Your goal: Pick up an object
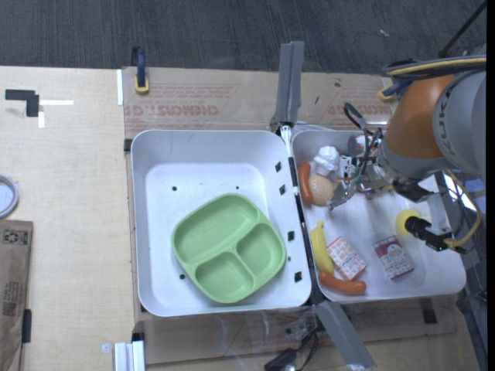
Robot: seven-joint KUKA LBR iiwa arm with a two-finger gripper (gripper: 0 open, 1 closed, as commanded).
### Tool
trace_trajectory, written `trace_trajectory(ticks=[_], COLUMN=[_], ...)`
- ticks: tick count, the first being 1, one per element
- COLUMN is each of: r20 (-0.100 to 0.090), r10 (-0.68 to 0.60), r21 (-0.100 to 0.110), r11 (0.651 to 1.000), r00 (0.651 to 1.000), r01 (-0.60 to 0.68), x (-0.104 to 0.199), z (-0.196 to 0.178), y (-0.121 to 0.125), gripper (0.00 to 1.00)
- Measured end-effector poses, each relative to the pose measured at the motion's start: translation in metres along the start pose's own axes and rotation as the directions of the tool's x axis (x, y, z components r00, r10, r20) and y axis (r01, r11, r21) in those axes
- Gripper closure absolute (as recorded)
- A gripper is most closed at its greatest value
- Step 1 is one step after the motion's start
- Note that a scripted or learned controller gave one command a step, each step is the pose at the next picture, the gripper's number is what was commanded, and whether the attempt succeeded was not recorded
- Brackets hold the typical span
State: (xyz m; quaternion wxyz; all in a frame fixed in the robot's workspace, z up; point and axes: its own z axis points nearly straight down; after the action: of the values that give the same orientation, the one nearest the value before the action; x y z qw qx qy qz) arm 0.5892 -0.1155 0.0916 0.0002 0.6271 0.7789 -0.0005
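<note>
In the right bin (433, 288), a sausage (341, 285) lies at six o'clock, the banana (320, 246) touching it. Farther back, at ten o'clock, the jaws (348, 185) hover beside a pale egg-like object (322, 186); their spread I cannot tell. It looks light, smooth, slippery: grip its widest middle.

Two shallow white bins sit side by side. The left bin (147, 207) holds a pale green three-compartment plastic tray (228, 247). In the right bin (445, 280), the grey arm's two-finger gripper (349, 184) hangs low just beside a beige rounded object (322, 188) (contact unclear). Nearby lie an orange sausage (305, 182), a yellow banana (320, 247) and two small red-and-white packets (346, 257).
</note>
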Motion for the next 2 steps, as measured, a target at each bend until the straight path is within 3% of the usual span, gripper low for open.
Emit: trace_trajectory(ticks=[1,2], r20=[-0.015,0.001], r10=[-0.081,-0.131], r21=[0.04,0.0], r11=[0.996,0.991], r00=[0.997,0.991], r01=[0.081,0.131], x=[-0.009,-0.064], z=[0.005,-0.05], y=[0.059,-0.037], gripper=[0.0,0.0])
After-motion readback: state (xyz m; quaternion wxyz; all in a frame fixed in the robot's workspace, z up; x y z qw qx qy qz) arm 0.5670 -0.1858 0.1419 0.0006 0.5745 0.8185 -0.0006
